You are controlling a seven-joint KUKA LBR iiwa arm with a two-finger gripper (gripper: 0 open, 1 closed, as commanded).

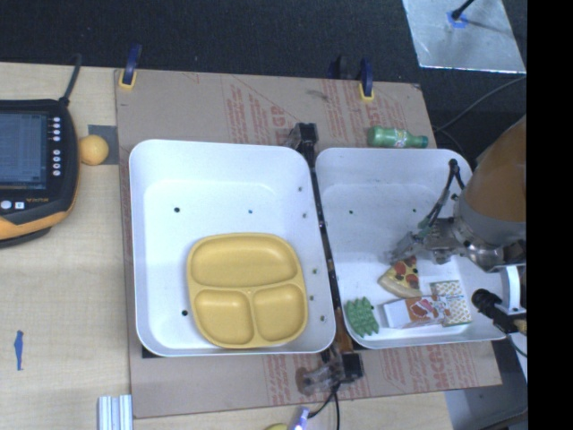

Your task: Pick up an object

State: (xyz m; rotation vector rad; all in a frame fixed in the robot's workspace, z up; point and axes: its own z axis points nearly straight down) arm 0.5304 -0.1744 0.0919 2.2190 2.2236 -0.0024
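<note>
Camera view: the two-finger gripper (pixel 414 247) hovers lower right over a triangular pizza-slice toy (pixel 400 279), tip pointing left. Whether it is released or clenched, I cannot tell.

At the frame's left edge sat a teach pendant (pixel 31 170), an orange ball (pixel 93 149) just beside it. A green bottle (pixel 397 137) lay upper right of my bins.

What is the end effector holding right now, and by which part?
Cannot be told. The end effector sits low in the right bin, just above the pizza slice toy, but no object is visible in its grip.
</note>
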